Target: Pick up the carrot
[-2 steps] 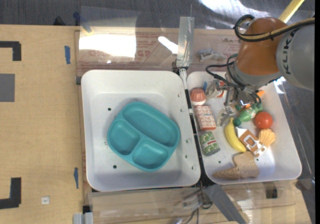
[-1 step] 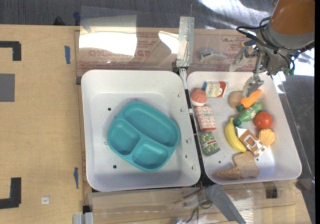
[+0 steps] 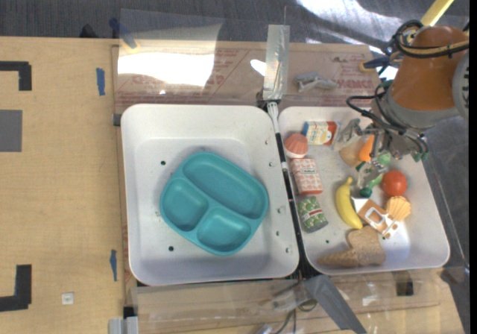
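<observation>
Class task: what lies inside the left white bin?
The left bin holds one teal divided tray, its three compartments bare. The tray covers the bin floor beneath it.

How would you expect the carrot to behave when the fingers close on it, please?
The carrot looks like a small moulded toy, so probably stiff and light. Its tapered, rounded shape may let it slip or roll. The crowded food items beside it could get nudged.

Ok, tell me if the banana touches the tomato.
Apart. The camera view shows bare white bin floor between the banana and the tomato.
</observation>
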### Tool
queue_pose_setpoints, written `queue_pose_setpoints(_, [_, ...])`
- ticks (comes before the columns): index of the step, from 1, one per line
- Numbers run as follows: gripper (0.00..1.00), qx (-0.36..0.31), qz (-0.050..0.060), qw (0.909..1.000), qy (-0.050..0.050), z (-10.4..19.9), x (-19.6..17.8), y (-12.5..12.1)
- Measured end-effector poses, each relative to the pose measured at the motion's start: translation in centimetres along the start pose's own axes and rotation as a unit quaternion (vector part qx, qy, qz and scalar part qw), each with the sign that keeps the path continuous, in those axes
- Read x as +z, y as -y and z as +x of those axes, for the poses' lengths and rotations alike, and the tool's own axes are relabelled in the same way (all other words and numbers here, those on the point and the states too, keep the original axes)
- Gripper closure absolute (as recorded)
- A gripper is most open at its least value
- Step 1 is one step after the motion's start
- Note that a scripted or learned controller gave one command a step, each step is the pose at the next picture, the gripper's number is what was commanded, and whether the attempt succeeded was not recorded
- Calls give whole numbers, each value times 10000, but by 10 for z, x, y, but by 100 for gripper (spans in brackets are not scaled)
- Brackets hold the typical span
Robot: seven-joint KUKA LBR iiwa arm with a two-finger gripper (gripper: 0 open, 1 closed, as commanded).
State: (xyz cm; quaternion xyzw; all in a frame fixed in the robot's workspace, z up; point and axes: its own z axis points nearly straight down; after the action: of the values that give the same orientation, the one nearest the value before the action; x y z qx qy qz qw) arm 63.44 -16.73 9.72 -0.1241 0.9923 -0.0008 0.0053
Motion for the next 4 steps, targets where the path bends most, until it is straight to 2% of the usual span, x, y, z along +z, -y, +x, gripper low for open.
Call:
queue_pose_setpoints(1, [100, -3, 1, 10000, 16, -1, -8, -1])
queue_pose_setpoints(2, [100, -835, 19, 9965, 44, -4, -170, -50])
queue_pose_setpoints(3, [100, -517, -1, 9987, -33, 116, -181, -22])
queue_pose_setpoints(4, [100, -1244, -2, 9922, -16, 112, -212, 31])
